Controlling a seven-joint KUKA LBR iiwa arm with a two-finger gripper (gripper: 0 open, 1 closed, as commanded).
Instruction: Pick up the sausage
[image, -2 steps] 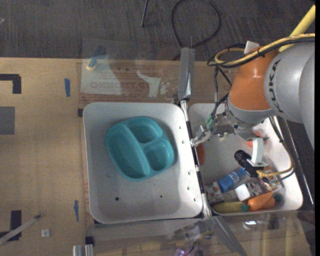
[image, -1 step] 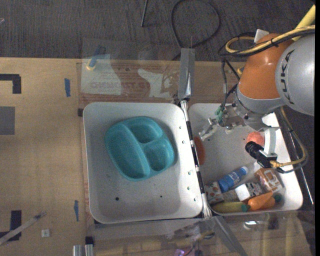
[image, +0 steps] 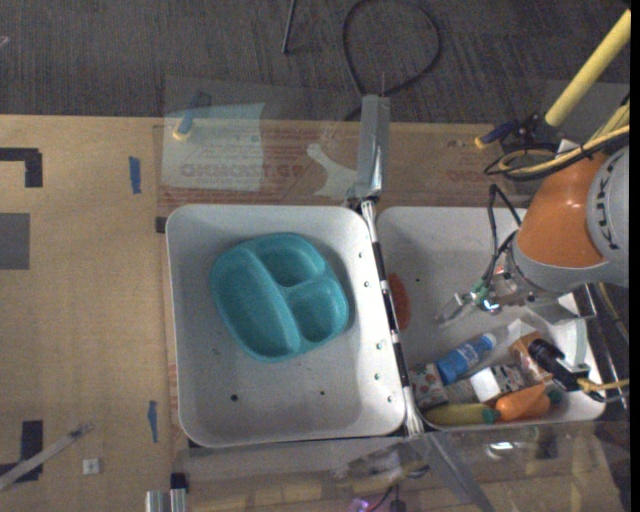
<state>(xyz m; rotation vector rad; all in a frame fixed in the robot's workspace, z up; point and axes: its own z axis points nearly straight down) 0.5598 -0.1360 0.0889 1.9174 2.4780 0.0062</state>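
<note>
Two white bins: the left bin (image: 190, 330) holds one teal plate (image: 280, 295); the right bin (image: 440, 235) holds one blue bottle (image: 466, 357) and one carrot (image: 523, 403). One sausage (image: 399, 299) lies against the right bin's left wall. Gripper (image: 455, 309) fingers spread open, gripping nothing; "KUK" reads on the arm (image: 570, 225).

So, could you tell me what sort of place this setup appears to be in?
Probably a robotics lab or test cell rather than a kitchen. A grey and orange arm reaches over two white bins, one holding a teal divided plate and the other toy food and bottles. Blue tape marks dot the cardboard-covered bench, and cables trail across carpet.

Two white bins (image: 190, 300), one teal plate (image: 280, 295)
</note>
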